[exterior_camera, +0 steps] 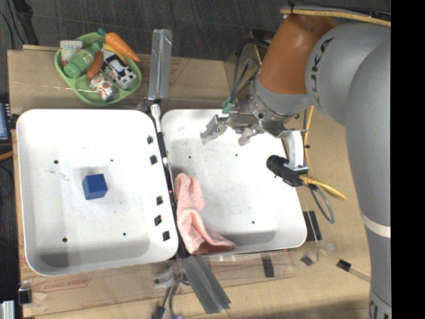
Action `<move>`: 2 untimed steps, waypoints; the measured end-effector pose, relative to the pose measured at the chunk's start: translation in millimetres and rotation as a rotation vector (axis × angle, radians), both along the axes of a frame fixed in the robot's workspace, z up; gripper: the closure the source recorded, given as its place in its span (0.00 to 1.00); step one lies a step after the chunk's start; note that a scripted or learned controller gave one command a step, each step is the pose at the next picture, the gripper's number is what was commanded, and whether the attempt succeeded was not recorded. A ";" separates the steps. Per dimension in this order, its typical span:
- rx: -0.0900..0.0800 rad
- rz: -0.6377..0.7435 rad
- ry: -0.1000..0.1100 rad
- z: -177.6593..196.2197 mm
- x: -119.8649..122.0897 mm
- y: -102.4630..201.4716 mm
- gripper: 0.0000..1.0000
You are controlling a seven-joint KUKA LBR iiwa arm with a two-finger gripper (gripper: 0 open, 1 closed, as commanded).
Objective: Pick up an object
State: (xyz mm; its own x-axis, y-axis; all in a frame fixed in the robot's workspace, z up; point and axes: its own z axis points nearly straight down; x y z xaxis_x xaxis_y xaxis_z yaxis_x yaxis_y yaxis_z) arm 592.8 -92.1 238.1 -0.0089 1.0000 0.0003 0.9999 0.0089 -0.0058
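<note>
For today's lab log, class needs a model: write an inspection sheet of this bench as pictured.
Surface: two white bins, left bin and right bin, side by side on a bench.
Job's things: blue cube in the left bin; pink cloth along the right bin's left wall.
Clutter: green bowl of toy food behind the left bin.
Grippers: tool over the right bin's far part, open, holding nothing.
Cables: yellow cable beside the right bin.
Surroundings: dark floor beyond the bench.

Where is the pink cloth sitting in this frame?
The pink cloth lies in the right bin, bunched against its left wall beside the divider, toward the near edge, below and left of the gripper.
</note>
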 end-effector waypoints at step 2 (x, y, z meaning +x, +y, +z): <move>0.001 0.085 0.001 -147.2 -6.6 -14.4 0.00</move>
State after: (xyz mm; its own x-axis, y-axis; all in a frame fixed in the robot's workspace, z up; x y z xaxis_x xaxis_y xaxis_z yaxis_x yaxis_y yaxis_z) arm 586.2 -106.5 90.9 -0.0940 0.9956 0.0012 0.9956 0.0940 -0.0064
